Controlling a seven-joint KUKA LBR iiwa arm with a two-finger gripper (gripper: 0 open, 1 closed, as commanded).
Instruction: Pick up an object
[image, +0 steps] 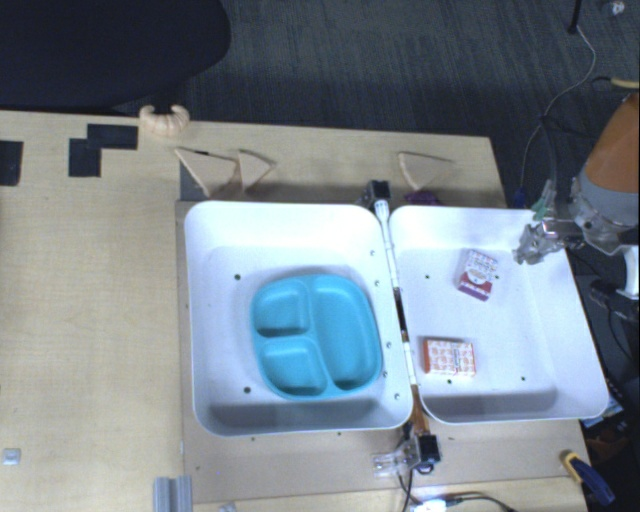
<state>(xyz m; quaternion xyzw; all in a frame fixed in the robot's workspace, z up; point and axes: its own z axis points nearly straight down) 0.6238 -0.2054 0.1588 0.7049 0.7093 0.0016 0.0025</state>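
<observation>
Left bin (210, 300): a blue divided tray (316, 335) with three compartments sits in the middle of the floor, slightly toward the near side. It lies flat and touches none of the walls.

The two bins meet along a central seam, with a black clip (377, 190) at the far end of it and a black connector with wires (425, 450) at the near end, on the bench (90, 330).

Right bin (560, 390): two small packets, well apart from each other. A red-and-white packet (477, 274) lies in the far half of the bin, near the middle and slightly tilted. A flat orange-red patterned packet (448, 357) lies closer to the near-left corner, just beside the seam wall but not clearly touching it.

Claw (530, 247): over the far-right part of the right bin, near its right rim, at the end of the grey arm (605, 215) with the orange band (615, 150). It's to the right of the red-and-white packet and apart from it. Nothing is visible between the fingers. Can't tell whether they're apart or together, as the tip is too small and glary.
</observation>
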